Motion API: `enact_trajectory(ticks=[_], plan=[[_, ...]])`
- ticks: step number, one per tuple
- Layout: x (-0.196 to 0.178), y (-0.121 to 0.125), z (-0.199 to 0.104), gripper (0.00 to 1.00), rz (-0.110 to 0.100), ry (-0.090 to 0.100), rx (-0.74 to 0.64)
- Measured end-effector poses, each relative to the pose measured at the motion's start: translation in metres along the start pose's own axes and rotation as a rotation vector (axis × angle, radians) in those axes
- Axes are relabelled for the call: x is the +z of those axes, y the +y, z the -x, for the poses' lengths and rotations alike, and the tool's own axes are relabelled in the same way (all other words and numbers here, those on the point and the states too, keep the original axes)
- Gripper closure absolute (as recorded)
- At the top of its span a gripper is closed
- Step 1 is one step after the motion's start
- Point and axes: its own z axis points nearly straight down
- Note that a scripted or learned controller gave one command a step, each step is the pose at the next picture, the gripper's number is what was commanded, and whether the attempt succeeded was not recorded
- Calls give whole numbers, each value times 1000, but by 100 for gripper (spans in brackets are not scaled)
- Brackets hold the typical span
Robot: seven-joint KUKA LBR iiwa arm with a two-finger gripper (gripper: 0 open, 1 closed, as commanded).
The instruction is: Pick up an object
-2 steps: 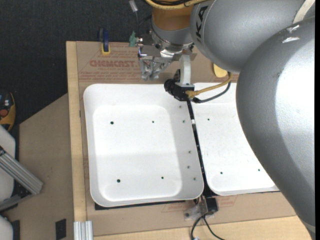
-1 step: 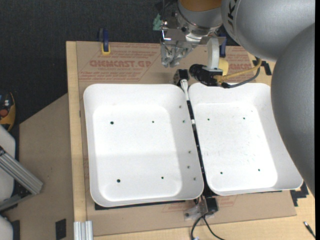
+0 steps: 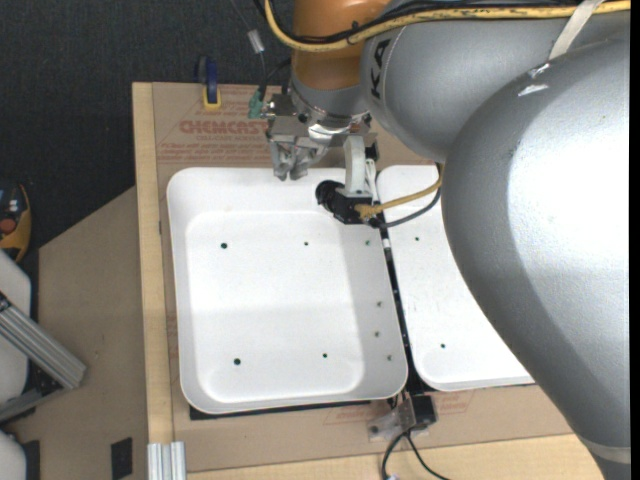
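The left bin (image 3: 186, 298), shallow and white (its floor marked by a few small dark specks (image 3: 224, 246)), spreads just below the gripper (image 3: 290, 168), nearer the camera.

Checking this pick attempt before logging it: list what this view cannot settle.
- Right bin: most of it hidden by the arm.
- Gripper, at the left bin's far rim: too small and dark to judge.
- Any object for picking: none discernible; the arm may hide one.
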Motion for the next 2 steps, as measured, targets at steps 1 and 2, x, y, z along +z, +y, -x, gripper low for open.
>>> enact_trajectory(ticks=[1,2], plan=[[-88,-1,18,100,21,2,5],[-4,0,-25,100,1,0,0]])
